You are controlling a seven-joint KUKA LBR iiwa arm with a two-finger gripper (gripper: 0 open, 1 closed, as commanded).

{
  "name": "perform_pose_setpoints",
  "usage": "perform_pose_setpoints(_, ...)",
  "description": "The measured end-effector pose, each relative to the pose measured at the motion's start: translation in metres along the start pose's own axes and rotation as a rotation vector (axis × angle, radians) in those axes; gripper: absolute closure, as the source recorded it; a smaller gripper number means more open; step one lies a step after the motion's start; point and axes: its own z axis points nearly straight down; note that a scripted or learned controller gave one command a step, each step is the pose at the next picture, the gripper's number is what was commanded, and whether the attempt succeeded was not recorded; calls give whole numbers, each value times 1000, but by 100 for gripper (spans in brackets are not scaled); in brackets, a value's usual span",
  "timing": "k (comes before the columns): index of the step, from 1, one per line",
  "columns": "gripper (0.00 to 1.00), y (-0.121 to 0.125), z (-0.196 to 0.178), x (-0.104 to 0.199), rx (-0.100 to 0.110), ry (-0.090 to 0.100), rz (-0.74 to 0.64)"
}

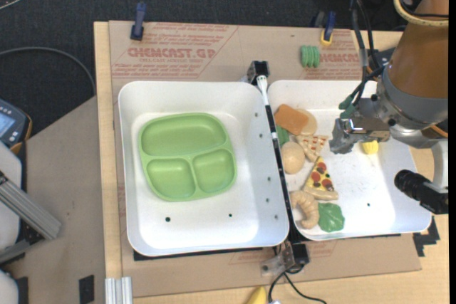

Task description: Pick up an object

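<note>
The right white bin holds several toy foods along its left side: a brown bread piece, a cream egg, a waffle piece, a pizza slice, a tan croissant shape and a green leaf. A yellow piece lies beside the gripper. My gripper hangs over the middle of this bin, just right of the waffle, with nothing visibly between its fingers.
The left white bin holds a green divided plate. A black clip strip runs between the bins. A green ridged block lies on the board behind the right bin. Blue clamps pin the board's back edge.
</note>
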Motion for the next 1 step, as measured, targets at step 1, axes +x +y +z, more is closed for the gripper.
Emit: perform_pose_setpoints(1,100,0,52,20,0,2,-5)
